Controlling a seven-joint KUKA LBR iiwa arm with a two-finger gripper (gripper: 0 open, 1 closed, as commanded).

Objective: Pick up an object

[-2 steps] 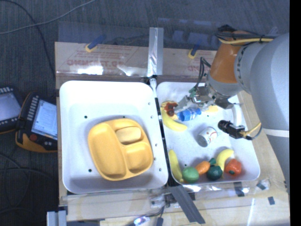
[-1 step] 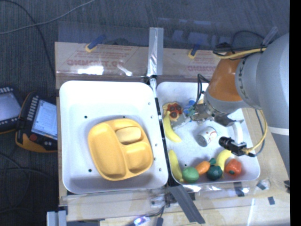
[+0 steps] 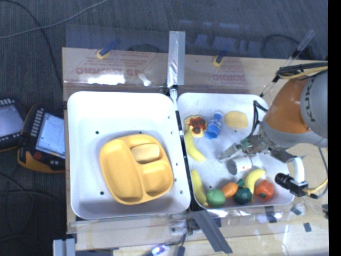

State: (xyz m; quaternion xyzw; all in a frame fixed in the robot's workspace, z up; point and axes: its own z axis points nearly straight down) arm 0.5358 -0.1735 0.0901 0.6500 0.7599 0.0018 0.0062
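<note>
The robot's hand (image 3: 234, 152) is down low in the right bin (image 3: 266, 101), near the middle of it. Its thin metal fingers (image 3: 228, 152) point toward the left. I cannot tell if the fingers are open or closed, and I do not see anything between them.

Just under the hand lies a small white cup (image 3: 239, 165). It is on its side. Its long way runs left to right, and its open end looks toward the left and a little down. It is very close to the hand, but I cannot tell if they touch.

Other toys lie around it. A long yellow banana (image 3: 193, 146) lies by the left wall of the bin, running up and down, with its low end curling to the right. A blue bottle (image 3: 214, 125) lies tilted beside it, its top end up and to the right. A yellow lemon (image 3: 236, 119) sits near the back. Along the front are a green pepper (image 3: 216, 198), an orange carrot (image 3: 230, 189), a dark green toy (image 3: 243, 194) and a red tomato (image 3: 264, 190).

The left bin (image 3: 85, 137) has a yellow tray (image 3: 136, 167) in it. Both bins sit on the surface (image 3: 128, 63).
</note>
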